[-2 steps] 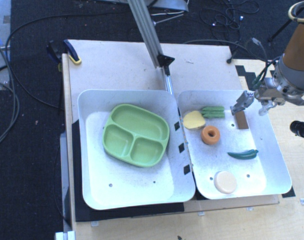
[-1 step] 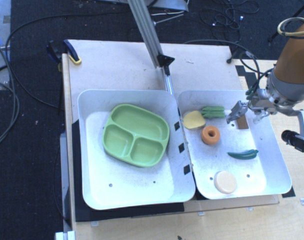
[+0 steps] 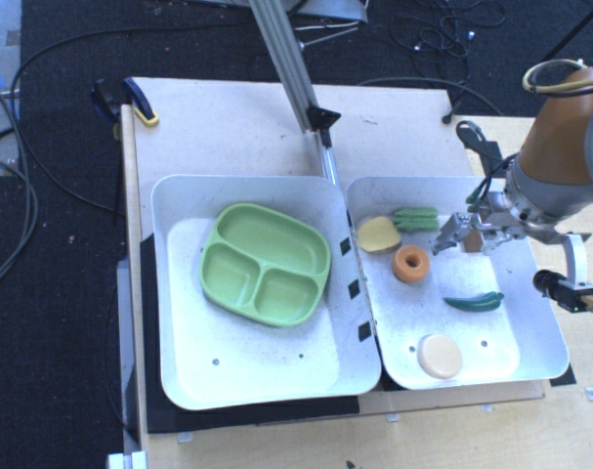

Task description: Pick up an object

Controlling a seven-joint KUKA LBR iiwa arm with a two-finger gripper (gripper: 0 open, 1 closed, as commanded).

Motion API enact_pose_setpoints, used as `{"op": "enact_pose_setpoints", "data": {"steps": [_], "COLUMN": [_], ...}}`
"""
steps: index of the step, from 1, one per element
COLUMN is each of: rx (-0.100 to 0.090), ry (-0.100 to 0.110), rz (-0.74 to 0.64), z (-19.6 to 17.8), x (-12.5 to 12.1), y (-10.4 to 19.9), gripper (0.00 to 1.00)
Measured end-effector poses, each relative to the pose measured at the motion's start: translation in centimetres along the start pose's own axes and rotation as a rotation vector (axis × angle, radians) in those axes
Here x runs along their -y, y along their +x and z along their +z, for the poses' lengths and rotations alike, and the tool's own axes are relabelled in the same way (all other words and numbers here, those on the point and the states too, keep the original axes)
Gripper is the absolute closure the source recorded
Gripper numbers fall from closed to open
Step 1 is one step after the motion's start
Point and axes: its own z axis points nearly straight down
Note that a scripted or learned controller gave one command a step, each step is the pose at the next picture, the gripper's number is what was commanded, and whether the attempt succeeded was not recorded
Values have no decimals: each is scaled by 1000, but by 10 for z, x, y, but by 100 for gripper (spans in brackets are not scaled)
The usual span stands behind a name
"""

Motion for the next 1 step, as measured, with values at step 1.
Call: {"op": "enact_pose_setpoints", "data": {"steps": [1], "rx": [0], "ry": [-1], "rz": [0], "z": [53], "x": [-4], "y": [-9], "gripper": [0]}}
